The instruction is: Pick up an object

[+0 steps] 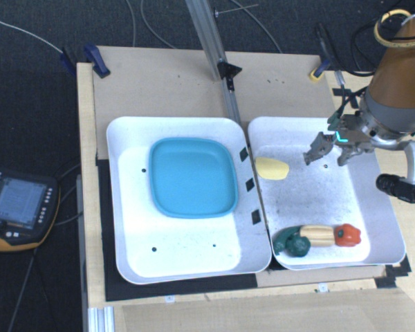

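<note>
Tool [327, 152] is hovering with fingers spread, gripping nothing, over the right bin [380, 206]. Just beside it, the yellow piece [272, 168] is lying near the bin wall (likely risk: a finger clipping that wall and missing).

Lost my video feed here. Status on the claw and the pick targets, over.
Claw open, nothing between its fingers, above right bin. Yellow piece lies to its left; green, tan and red pieces lie along near wall. Nothing between claw and yellow piece.
</note>
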Robot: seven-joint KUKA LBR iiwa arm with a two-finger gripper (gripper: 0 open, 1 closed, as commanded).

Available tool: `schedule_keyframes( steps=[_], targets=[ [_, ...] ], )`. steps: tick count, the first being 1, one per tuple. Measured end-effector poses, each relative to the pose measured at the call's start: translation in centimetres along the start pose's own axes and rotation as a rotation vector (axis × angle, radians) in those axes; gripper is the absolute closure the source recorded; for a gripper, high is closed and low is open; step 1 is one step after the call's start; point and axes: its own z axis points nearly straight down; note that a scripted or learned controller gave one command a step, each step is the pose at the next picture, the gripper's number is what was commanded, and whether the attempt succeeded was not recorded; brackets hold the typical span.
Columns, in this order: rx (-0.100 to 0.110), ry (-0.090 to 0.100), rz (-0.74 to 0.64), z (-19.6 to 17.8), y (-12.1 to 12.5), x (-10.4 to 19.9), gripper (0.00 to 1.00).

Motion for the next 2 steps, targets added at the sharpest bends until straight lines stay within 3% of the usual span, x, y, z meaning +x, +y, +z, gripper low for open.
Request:
schedule_keyframes(
  steps=[1,2],
  targets=[
    [0.0,0.0,0.0,0.0,0.0,0.0,0.0],
    [0.005,0.0,0.0,5.7,0.8,0.1,0.0]
  ],
)
